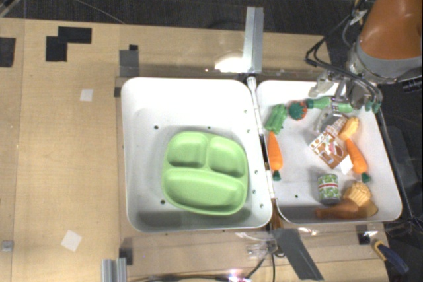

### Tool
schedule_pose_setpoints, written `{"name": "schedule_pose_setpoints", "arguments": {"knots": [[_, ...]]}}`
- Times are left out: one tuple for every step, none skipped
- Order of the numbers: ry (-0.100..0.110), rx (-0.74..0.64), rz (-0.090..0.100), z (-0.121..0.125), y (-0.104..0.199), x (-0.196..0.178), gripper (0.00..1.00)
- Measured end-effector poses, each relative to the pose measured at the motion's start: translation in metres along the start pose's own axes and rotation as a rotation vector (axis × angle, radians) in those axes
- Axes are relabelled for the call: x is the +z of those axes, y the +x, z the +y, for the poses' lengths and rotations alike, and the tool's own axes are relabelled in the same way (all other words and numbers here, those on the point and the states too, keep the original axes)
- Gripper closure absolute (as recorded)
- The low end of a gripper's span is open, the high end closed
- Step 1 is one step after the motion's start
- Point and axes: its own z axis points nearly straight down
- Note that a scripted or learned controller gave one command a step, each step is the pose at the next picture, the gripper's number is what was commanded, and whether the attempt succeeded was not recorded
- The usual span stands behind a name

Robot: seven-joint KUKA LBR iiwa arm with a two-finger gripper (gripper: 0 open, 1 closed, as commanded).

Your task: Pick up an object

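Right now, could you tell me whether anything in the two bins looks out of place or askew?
One orange toy carrot lies tight against the left wall of the right white bin, beside the divider, apart from the pile. The green compartment plate sits slightly askew in the left white bin.

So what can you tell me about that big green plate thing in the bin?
The green plate is a light green, plastic-looking tray with rounded corners and three hollows: two smaller ones on the far side, one long one on the near side. It lies flat and right way up, turned slightly askew, on the floor of the left bin, toward its near right part. All three hollows are bare, and it touches nothing but the bin.
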Motion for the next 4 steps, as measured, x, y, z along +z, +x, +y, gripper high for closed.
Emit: {"name": "schedule_pose_setpoints", "arguments": {"knots": [[0.000,-0.110,-0.002,-0.019,0.034,0.121,0.00],[0.001,-0.006,-0.004,-0.057,0.090,0.129,0.00],[0.002,-0.137,-0.010,-0.002,0.120,0.127,0.00],[0.004,-0.379,-0.013,0.008,0.118,0.127,0.00]]}}
